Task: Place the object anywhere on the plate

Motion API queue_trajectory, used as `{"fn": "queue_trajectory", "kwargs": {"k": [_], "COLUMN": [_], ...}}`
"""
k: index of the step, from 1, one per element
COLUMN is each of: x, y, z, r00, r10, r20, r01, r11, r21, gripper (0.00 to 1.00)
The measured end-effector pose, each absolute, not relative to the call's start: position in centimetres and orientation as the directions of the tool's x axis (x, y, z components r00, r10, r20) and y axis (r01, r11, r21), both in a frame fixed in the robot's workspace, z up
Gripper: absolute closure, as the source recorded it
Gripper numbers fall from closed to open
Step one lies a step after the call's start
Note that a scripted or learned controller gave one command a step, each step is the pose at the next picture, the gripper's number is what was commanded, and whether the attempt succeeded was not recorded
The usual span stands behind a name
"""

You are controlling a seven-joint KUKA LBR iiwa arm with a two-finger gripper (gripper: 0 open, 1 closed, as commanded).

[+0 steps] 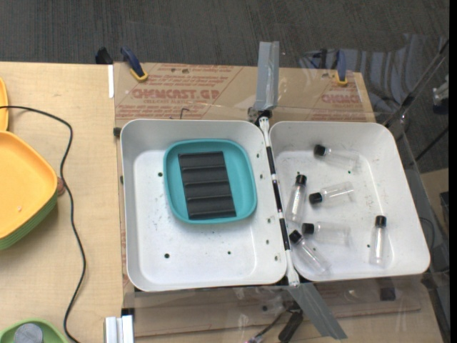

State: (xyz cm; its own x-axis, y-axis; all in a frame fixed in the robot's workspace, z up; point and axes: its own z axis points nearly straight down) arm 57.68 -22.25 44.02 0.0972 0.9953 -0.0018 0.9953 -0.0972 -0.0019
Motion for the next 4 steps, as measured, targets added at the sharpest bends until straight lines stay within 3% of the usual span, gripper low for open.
{"fn": "queue_trajectory", "kwargs": {"k": [1,2,4], "x": [58.1,56.3,55.3], "y": [-21.8,-21.3,-21.5], "z": [44.1,44.0,43.9], "r00": [0.221,0.356,0.608], "r10": [0.975,0.935,0.794], "r20": [-0.002,-0.002,-0.005], "r01": [0.975,0.935,0.794], "r11": [-0.221,-0.356,-0.609], "r21": [-0.001,-0.004,-0.006], "gripper": [0.00,0.00,0.00]}}
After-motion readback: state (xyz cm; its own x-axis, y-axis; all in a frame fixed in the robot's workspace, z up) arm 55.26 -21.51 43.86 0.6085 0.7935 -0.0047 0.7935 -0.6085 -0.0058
